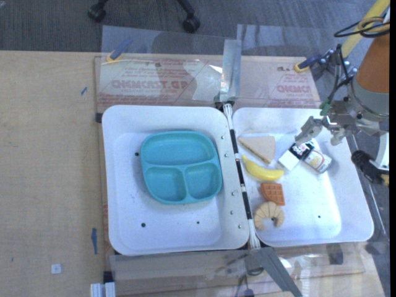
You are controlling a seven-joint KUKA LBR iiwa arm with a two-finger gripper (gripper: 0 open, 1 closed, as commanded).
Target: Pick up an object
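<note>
While the tool (322, 131) hangs spread wide, one bottle (307, 155), banana (262, 170), waffle (273, 193) lie below.

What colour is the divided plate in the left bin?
Light teal-blue; the divided plate shows clearly in the camera view.

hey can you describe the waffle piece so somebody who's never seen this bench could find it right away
Start at the right-hand white bin, where food items sit along its left side. Below the yellow banana and above the croissant lies the waffle. It is the one small orange square with a grid pattern, unlike its smooth or curved neighbours.
</note>
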